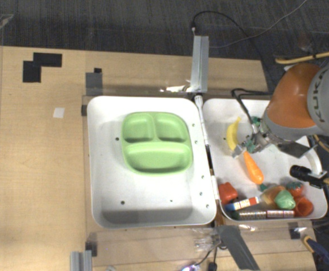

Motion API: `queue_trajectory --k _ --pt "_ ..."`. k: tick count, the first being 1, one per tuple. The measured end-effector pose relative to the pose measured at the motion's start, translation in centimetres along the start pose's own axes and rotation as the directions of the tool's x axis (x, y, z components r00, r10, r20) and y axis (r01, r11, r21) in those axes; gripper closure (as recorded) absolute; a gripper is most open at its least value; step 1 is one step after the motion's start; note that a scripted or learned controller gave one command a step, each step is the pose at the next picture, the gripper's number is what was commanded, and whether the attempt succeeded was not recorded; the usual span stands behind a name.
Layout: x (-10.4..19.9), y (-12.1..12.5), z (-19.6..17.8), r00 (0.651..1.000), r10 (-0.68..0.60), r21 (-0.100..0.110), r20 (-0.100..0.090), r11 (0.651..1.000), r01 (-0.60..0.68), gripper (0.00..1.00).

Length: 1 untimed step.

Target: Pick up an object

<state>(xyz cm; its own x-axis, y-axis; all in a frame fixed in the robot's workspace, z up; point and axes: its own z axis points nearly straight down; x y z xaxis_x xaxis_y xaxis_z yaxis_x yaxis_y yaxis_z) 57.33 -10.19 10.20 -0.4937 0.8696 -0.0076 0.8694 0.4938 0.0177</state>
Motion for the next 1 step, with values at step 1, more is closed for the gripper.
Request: queue_trajectory --k 1 --pt "2.25 5.12 -8.33 0.962 0.273 0.013 -0.001 0.962 -0.273 1.00"
